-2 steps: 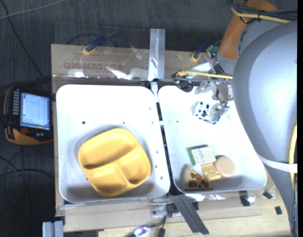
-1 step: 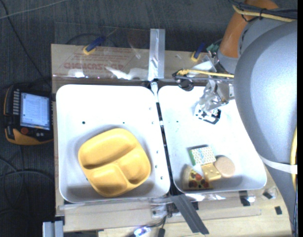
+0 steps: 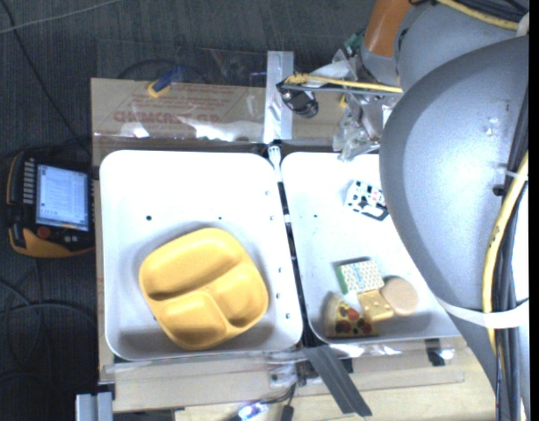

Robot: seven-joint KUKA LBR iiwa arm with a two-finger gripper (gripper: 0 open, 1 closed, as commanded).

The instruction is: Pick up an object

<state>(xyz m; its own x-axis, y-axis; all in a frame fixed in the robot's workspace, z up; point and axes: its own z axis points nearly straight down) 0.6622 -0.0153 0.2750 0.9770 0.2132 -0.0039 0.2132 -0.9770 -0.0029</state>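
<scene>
The right bin holds a small white card with dark pips near its back right. A cluster lies at its front: a green and white patterned box, a tan round piece, a tan block and a dark reddish item. A yellow divided tray lies in the left bin. My gripper hangs over the back rim of the right bin, up and left of the card, apart from every object. The grey arm hides the bin's right side.
A teach pendant lies on the floor left of the bins. Cardboard with clear plastic film stands behind the left bin. A raised divider separates the bins. The bulky arm body overhangs the right side.
</scene>
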